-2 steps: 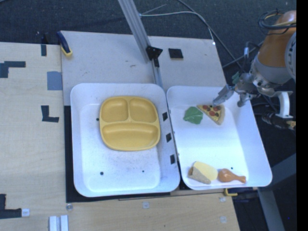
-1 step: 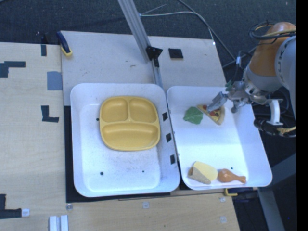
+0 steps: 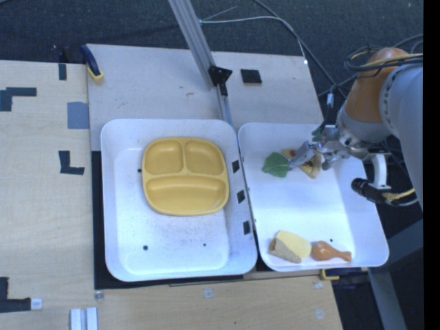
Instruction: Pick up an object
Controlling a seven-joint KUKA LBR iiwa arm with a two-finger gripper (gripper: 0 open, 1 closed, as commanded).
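Observation:
My gripper (image 3: 307, 158) reaches in from the right and hangs low over the far part of the right bin (image 3: 313, 208). Its tips sit beside a green leafy piece (image 3: 276, 164) and right over a small tan-yellow item (image 3: 311, 168). I cannot make out whether anything is between the tips. At the near edge of the same bin lie a yellow cheese wedge (image 3: 289, 245) and an orange drumstick-shaped piece (image 3: 328, 252).
A yellow divided plate (image 3: 185, 175) lies in the left bin (image 3: 124, 205). A slanted metal pole (image 3: 196, 36) rises behind the bins. The arm's orange band and grey body (image 3: 375, 105) stand over the right bin's far right corner.

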